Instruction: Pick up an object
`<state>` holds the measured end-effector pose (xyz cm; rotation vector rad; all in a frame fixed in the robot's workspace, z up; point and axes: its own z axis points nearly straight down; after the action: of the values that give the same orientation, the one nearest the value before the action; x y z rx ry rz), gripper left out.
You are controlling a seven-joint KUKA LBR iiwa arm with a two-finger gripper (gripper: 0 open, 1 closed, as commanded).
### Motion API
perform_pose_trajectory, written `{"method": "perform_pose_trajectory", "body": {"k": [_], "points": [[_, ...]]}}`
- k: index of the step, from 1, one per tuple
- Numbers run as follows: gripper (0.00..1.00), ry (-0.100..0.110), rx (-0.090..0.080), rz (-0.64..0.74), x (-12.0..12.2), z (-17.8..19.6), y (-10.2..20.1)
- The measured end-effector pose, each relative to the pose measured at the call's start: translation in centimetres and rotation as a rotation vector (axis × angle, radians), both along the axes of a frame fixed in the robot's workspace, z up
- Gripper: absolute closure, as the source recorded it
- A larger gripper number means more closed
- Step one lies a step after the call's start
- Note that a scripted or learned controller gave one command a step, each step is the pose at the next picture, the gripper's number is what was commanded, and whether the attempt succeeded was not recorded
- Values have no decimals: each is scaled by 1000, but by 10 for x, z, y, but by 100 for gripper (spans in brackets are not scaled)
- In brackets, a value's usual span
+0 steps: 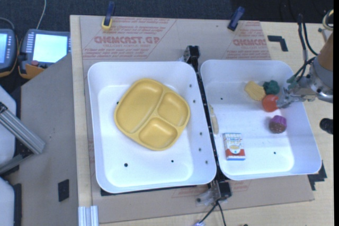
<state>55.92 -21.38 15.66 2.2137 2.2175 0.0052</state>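
The right bin (296, 161) holds several small objects. A yellow piece (255, 90) and a green piece (272, 86) lie at its far side, with a red ball (269, 103) just in front of them. A dark purple lump (277, 124) sits nearer the front. A small white and red carton (234, 146) lies toward the bin's left front. My gripper (290, 96) reaches in over the bin's right rim, low and right beside the red ball and the green piece. Whether it touches either is unclear.
The left bin (106, 166) carries a yellow divided plate (152, 114). A pale thin strip (214, 119) lies along the right bin's left wall. Black clamps (191, 53) sit between the bins, on a cardboard base (159, 34). The arm's cables (304, 39) hang at the far right.
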Motion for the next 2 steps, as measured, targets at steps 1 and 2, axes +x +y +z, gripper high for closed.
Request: {"method": "perform_pose_trajectory", "body": {"k": [1, 2], "points": [[100, 1, 0, 0, 2, 44, 3], [100, 2, 0, 0, 3, 80, 3]]}}
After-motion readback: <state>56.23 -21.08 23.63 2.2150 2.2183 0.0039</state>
